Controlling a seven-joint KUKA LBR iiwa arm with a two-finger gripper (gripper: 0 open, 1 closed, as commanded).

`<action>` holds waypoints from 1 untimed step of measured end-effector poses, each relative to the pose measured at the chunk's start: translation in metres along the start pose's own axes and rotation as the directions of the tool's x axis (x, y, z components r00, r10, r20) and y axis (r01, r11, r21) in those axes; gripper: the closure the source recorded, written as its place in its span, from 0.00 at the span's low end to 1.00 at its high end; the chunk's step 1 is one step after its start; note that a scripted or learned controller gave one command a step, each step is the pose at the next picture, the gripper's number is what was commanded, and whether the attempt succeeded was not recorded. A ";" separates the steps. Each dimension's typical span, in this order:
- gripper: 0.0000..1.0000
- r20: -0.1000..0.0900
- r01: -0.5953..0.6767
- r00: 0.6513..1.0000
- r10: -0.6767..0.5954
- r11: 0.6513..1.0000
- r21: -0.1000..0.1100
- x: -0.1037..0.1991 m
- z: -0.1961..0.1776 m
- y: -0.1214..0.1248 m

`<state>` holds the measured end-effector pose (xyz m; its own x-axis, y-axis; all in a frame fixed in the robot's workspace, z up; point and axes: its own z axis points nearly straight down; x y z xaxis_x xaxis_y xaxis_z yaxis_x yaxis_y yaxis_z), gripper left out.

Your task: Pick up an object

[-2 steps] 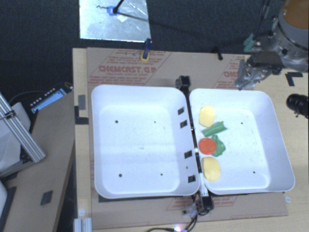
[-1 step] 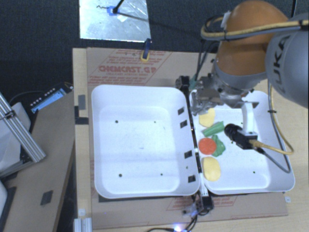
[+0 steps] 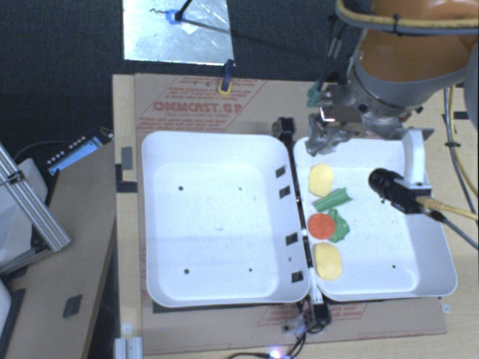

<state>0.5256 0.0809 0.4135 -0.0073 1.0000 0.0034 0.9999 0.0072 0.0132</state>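
Note:
Several small objects lie along the left side of the right bin [image 3: 419, 268]: a pale yellow piece [image 3: 321, 179], a green piece [image 3: 331, 198], a red-orange round piece [image 3: 322, 226] lying on another green piece [image 3: 340, 227], and a second yellow piece [image 3: 328, 260] near the front. My gripper [image 3: 323, 142] hangs over the bin's far left corner, above and a little behind the upper yellow piece. Nothing shows between its fingers.
The left bin [image 3: 217, 215] sits beside the right one, joined by black clips [image 3: 292, 238]. A black cylindrical part with a cable [image 3: 397, 189] reaches over the right bin. A shiny metal sheet [image 3: 177, 19] lies beyond the bench.

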 end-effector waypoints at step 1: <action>1.00 0.001 0.000 1.000 0.000 1.000 0.008 0.038 -0.025 -0.006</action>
<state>0.5189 0.1183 0.4380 -0.0072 1.0000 0.0020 1.0000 0.0072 0.0048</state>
